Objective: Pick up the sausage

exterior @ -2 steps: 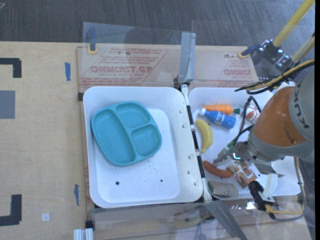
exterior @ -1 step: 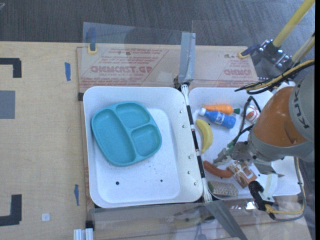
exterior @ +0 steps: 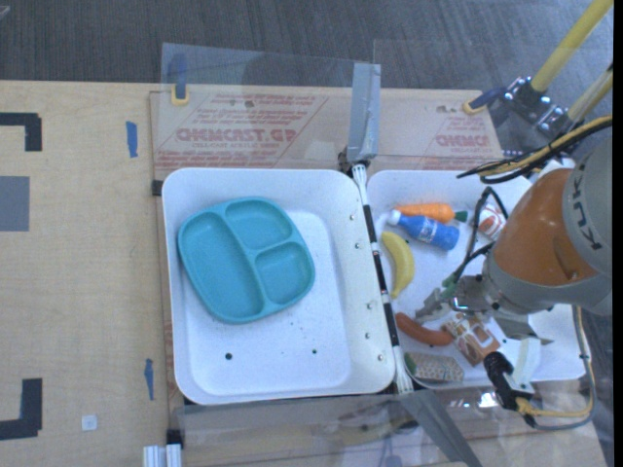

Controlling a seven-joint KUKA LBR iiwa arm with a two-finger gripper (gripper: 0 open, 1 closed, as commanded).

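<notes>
The sausage (exterior: pixel 419 329), reddish brown and lying on its side, rests near the front left corner of the right bin (exterior: pixel 555 353). My gripper (exterior: pixel 450 306) hangs low just above and to the right of it, at the end of the grey and orange arm. The view does not let me tell whether it touches the sausage. A brown and white item (exterior: pixel 476 340) lies against the sausage's right end, partly under the gripper.
The right bin also holds a banana (exterior: pixel 397 261), a blue bottle (exterior: pixel 429 230), an orange carrot (exterior: pixel 425 210) and a dark flat item (exterior: pixel 434 367) at the front. A teal divided plate (exterior: pixel 248 258) sits in the left bin (exterior: pixel 292 368). Cables trail from the arm.
</notes>
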